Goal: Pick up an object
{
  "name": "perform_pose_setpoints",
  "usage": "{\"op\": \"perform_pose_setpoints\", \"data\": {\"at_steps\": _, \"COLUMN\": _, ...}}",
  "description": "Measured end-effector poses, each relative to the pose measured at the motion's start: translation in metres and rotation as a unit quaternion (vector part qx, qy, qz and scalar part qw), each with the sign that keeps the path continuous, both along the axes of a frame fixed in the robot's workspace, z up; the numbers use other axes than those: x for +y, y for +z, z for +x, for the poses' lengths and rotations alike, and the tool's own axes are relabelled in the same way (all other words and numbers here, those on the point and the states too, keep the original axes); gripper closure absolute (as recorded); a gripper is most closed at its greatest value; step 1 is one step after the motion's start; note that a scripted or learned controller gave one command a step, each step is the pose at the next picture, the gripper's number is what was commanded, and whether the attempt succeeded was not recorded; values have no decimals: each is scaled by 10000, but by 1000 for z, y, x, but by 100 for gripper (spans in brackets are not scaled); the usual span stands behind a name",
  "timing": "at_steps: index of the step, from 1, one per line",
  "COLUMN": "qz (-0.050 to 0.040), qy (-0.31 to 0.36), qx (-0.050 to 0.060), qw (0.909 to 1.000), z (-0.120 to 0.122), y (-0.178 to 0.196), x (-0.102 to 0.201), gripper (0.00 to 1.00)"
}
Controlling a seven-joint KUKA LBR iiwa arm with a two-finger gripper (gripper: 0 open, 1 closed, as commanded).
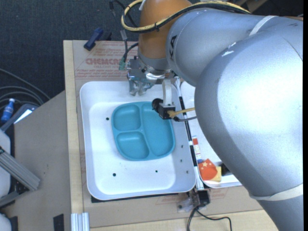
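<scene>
Just beyond blue tray (143, 132): jaws.

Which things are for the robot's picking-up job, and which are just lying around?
For the job:
- end effector
- blue divided plate in the left bin
- red thing with a yellow star, partly hidden by the arm

Just lying about:
- small blue item beyond the bin
- dark cables

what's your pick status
claw above far edge of left bin. blue divided plate flat in that bin, not gripped. arm covers most of right bin.
</scene>
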State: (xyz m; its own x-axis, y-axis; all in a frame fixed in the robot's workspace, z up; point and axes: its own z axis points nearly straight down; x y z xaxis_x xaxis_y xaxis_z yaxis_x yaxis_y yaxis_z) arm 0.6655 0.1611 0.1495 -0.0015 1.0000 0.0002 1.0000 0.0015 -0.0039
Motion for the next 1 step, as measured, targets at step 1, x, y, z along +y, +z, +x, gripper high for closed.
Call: {"op": "perform_pose_setpoints", "data": {"at_steps": 1, "qz": 5, "qy": 5, "qx": -25, "qw": 10000, "z": 1, "y": 71, "x": 63, "gripper": 100}}
